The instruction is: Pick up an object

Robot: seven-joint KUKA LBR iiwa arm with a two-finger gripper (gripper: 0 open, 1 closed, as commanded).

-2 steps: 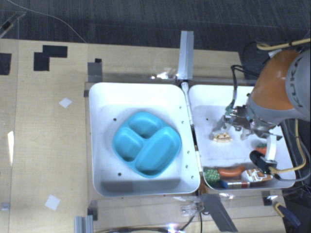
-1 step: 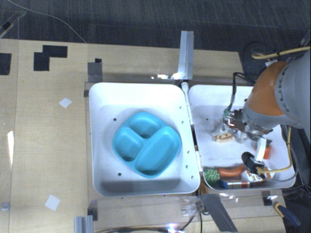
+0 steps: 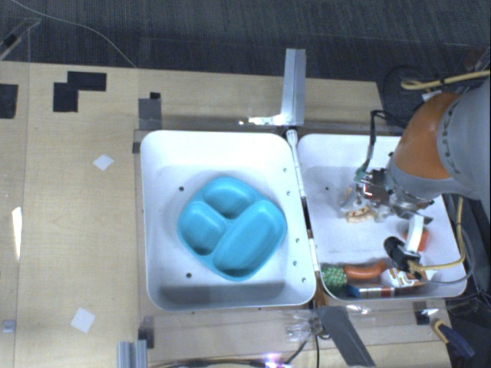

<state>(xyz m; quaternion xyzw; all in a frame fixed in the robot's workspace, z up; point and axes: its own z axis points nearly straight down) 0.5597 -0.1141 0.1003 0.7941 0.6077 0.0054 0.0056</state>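
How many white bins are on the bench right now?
2: the left bin holds a blue divided plate; the right bin holds small items, with the arm over it.

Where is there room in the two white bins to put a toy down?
Left bin: bare strips around the blue divided plate, widest along the far wall. Right bin: bare floor at the far-left corner and left-middle. Crowded near the gripper and the toy pile at the near wall.
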